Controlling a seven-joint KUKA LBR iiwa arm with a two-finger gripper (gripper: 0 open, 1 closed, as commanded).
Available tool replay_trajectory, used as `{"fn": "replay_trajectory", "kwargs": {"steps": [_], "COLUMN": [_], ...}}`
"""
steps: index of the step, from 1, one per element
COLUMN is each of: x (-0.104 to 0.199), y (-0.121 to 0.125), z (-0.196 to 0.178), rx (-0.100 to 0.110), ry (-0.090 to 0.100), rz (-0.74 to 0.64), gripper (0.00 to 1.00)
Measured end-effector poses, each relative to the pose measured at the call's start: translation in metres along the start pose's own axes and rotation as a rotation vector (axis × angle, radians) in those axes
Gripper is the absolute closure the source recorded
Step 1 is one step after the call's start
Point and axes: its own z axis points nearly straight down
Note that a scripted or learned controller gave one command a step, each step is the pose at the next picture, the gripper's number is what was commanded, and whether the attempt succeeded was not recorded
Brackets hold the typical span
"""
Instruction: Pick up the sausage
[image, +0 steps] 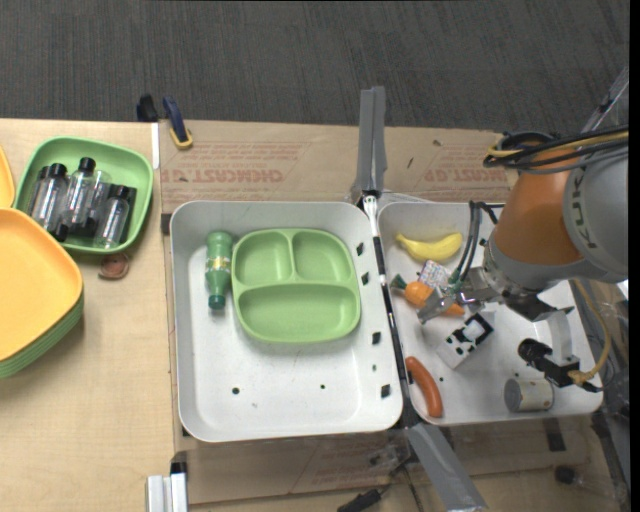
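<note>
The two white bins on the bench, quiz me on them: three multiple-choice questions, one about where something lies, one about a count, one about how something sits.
1. Where does the sausage lie?
A. In the right bin, near its lower left corner
B. On the green plate
C. Beside the banana

2. How many sections does the green divided plate have?
A. Two
B. Three
C. Five

3. How does the green bottle sit?
A. Standing upright on the plate
B. Lying on its side in the left bin, left of the plate
C. Lying in the right bin

Answers:
1 A: the red sausage rests against the right bin's left wall, well below the banana.
2 B: two small sections above one long one.
3 B: it lies lengthwise on the bin floor beside the plate.
</note>
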Motion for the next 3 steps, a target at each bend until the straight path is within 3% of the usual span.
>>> {"fn": "replay_trajectory", "kwargs": {"steps": [1,2,3], "x": [-0.002,-0.045,-0.045], "y": [-0.001,0.017,0.016], "z": [-0.008,0.006,-0.003], "rx": [0.002,-0.001,-0.001], "ry": [0.000,-0.001,-0.001], "rz": [0.006,-0.002,0.000], "gripper": [1.00,1.00,1.00]}}
